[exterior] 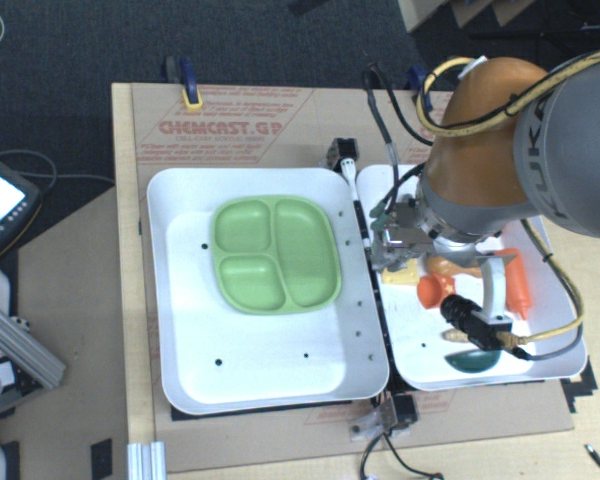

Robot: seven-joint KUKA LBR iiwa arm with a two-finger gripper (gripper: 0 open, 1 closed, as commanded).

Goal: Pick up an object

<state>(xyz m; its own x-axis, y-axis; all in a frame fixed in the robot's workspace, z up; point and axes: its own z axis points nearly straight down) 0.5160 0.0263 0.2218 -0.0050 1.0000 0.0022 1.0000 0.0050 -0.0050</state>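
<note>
Pincer (392,253) hangs low over the right bin (550,363); its state cannot be told. A green divided plate (277,254) lies in the left bin (185,368).

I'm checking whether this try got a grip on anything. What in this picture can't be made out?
- Gripper: the arm's orange band and wrist cover it from above; whether it holds anything is hidden.
- Right bin: the arm hides its upper half and whatever lies there.
- Orange items: partly under the wrist, shapes unclear.
- Teal object: crossed by a black part and cable; too small to identify.
- Green divided plate in the left bin: fully visible.
</note>
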